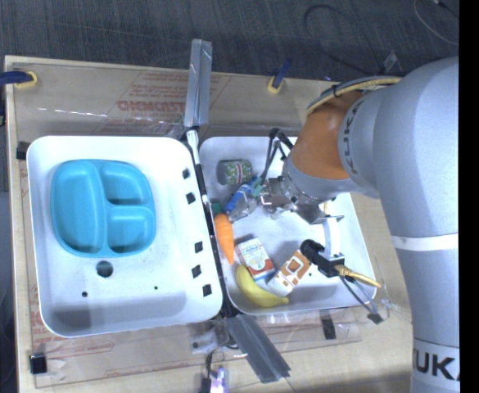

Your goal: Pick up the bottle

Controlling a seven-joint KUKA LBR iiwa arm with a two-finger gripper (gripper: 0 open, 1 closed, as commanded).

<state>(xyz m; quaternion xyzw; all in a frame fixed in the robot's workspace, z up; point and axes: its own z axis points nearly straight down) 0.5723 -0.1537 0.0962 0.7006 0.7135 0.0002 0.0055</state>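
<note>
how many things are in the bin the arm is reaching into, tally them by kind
bottle: 1
can: 1
carrot: 1
banana: 1
small cartons: 2
total: 6

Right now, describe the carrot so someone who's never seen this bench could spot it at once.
Find the white bin under the grey arm, the crowded one. Against its wall nearest the other bin lies the carrot, just beyond the yellow banana. It is the only plain orange, tapered thing there.
</note>
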